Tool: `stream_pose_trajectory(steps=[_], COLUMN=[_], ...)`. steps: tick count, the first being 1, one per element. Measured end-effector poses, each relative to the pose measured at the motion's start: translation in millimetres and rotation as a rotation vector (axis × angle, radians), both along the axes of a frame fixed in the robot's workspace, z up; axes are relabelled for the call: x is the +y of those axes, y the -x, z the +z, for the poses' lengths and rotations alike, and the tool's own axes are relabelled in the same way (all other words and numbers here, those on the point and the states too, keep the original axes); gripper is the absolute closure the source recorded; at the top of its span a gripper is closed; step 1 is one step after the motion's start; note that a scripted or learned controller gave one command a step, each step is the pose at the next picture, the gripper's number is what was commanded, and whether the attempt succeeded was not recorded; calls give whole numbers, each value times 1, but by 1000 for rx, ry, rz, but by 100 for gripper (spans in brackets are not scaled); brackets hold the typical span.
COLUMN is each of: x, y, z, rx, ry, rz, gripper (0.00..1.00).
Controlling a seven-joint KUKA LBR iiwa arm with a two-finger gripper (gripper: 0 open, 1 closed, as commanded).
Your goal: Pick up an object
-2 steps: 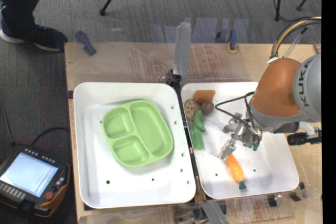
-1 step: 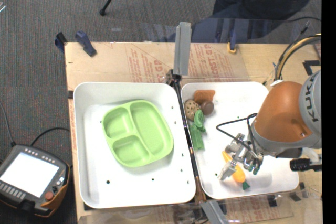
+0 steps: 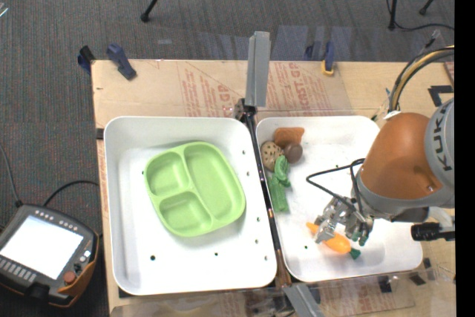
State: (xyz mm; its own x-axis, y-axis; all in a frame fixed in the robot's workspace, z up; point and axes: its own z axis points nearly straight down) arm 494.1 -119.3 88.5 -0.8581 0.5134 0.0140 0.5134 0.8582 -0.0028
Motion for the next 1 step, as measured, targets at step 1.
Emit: stream_pose_trajectory(steps=[1], x=[65], y=[-66], z=[99], rx=[-18], ry=[3], rz=[30], gripper=[100])
